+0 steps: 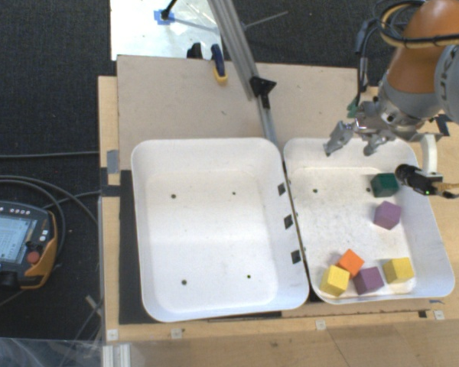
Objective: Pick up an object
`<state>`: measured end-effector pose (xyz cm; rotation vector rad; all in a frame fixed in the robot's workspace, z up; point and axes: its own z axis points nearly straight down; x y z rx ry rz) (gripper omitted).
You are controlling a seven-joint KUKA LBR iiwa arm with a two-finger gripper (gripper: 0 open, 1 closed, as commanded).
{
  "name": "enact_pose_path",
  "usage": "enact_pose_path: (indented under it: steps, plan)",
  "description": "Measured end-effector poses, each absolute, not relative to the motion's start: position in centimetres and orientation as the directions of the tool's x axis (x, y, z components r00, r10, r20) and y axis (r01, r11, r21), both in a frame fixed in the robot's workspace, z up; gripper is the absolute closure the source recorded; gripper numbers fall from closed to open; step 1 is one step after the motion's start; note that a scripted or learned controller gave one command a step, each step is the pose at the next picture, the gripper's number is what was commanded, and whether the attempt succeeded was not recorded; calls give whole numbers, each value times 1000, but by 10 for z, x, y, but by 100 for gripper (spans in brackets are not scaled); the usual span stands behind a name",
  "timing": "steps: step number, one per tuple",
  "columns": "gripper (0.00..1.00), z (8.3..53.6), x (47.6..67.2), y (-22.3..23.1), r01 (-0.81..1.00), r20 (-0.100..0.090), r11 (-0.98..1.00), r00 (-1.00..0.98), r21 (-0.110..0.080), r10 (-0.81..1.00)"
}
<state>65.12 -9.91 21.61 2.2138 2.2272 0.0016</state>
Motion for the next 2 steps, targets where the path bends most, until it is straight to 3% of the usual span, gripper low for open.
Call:
enact_pose_path:
  steps: [1, 2]
  plan:
    - [0, 175, 553, -158, 1000, -2, -6, 6, -6, 1000]
    - [0, 266, 558, -137, 1000, -2, 7, -7, 11, 1000]
